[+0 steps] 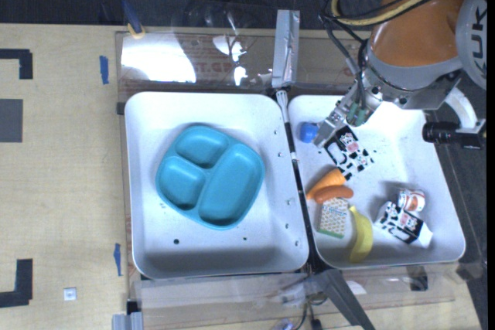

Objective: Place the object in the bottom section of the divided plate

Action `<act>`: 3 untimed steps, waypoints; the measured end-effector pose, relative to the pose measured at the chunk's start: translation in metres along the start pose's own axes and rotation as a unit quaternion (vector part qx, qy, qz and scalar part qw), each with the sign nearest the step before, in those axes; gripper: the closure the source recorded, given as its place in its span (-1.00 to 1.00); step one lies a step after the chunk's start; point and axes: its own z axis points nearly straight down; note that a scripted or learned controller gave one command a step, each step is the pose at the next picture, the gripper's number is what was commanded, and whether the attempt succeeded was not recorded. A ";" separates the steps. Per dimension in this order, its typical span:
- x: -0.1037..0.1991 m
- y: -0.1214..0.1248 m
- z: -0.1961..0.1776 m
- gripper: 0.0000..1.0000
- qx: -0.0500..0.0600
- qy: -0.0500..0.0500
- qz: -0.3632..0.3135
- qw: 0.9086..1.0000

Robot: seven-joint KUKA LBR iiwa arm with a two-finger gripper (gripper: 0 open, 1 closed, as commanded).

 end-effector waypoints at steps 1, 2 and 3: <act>0.049 0.042 0.018 1.00 0.000 0.000 -0.044 0.999; 0.045 0.103 0.031 1.00 -0.001 -0.002 -0.020 1.000; 0.108 0.133 0.039 1.00 0.000 0.000 -0.085 0.996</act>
